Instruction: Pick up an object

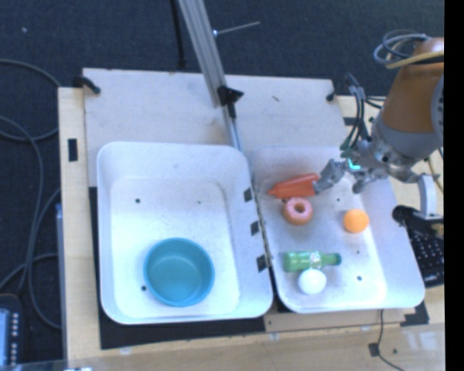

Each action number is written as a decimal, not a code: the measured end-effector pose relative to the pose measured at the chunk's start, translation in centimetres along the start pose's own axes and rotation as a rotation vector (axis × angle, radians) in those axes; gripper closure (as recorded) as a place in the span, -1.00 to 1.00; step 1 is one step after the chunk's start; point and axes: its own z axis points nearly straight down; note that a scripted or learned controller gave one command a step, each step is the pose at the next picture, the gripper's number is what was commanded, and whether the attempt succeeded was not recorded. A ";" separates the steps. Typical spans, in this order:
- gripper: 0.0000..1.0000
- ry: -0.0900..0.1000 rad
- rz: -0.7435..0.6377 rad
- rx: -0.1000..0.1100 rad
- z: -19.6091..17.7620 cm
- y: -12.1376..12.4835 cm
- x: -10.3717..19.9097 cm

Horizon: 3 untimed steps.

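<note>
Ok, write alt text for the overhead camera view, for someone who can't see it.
A grey and orange robot arm reaches in from the right, its gripper right beside an orange carrot in the right-hand bin. That bin also holds a pink doughnut, an orange ball, a green bottle and a white ball; the left-hand bin holds a blue bowl.

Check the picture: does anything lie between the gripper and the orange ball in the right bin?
Nothing visible does. The gripper hangs over the right bin, beside the red carrot-shaped toy; the orange ball lies apart from it on bare bin floor.
</note>
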 end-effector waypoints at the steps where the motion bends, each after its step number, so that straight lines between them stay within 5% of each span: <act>1: -1.00 -0.001 0.000 -0.005 -0.2 0.1 0.0; 3: -1.00 -0.003 0.004 0.002 9.4 -0.5 1.2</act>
